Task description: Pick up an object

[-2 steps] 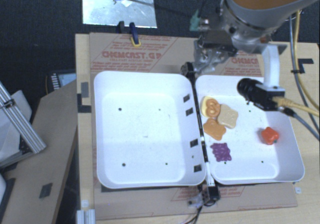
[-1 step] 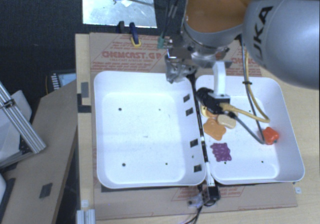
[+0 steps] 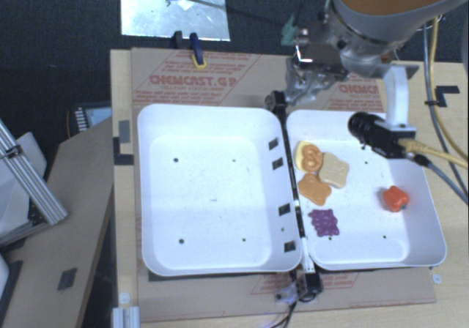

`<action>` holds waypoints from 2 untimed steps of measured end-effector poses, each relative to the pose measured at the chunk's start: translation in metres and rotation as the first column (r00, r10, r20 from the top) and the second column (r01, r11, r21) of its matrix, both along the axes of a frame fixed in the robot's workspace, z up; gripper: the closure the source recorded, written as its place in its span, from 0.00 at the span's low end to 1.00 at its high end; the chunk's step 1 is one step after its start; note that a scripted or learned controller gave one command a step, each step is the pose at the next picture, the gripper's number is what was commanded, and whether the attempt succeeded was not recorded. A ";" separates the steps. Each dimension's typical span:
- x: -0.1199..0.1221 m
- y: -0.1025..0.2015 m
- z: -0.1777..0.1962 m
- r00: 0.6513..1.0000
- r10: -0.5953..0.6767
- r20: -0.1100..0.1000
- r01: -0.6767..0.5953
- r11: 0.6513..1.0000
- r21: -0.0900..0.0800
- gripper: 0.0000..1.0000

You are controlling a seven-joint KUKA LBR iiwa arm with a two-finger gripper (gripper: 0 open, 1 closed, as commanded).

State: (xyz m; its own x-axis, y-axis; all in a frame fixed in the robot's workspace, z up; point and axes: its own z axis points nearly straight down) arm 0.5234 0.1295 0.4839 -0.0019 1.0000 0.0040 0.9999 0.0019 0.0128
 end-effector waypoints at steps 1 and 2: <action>0.037 0.051 -0.013 1.000 0.005 -0.009 -0.005 1.000 -0.002 1.00; -0.026 0.049 0.053 1.000 0.004 -0.009 -0.004 1.000 -0.002 1.00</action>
State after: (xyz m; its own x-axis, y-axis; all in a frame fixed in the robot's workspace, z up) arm 0.4977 0.1790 0.5374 -0.0060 1.0000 0.0022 1.0000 0.0060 0.0037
